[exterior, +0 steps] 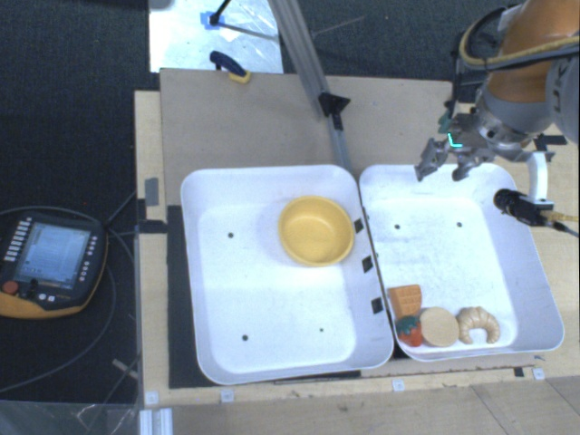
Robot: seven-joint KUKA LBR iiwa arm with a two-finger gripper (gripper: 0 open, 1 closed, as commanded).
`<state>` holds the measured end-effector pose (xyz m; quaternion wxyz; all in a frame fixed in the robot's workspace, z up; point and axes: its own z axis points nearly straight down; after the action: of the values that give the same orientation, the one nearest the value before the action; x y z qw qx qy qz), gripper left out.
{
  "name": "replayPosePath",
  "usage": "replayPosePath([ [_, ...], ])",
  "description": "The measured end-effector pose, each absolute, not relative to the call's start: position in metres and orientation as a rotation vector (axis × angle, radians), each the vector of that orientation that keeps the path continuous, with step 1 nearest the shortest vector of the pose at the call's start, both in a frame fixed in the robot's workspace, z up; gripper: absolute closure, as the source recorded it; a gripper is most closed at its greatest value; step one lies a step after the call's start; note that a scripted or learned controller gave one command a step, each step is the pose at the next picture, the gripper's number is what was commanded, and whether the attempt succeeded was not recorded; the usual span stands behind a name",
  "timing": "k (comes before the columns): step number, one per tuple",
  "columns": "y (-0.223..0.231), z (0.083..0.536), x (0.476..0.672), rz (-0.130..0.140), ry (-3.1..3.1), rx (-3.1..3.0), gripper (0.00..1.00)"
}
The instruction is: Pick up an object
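While angled down, pincer (443,168) hangs spread above right bin (453,234).

I'm getting bright, even overhead light. The white bins (272,333) are glaring slightly, and everything is looking soft and grainy.

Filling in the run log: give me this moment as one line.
claw: open, nothing between its fingers | position: over right bin far edge | food pieces: right bin near corner | yellow bowl: left bin
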<state>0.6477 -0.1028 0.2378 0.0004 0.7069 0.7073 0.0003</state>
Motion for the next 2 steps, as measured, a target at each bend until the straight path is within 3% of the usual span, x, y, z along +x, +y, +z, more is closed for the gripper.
replayPosePath([
  [1, -0.103, 0.238, 0.648, 0.001, 2.222, 2.220, 0.00],
  [2, -0.111, 0.185, 0.653, -0.003, 2.223, 2.224, 0.00],
])
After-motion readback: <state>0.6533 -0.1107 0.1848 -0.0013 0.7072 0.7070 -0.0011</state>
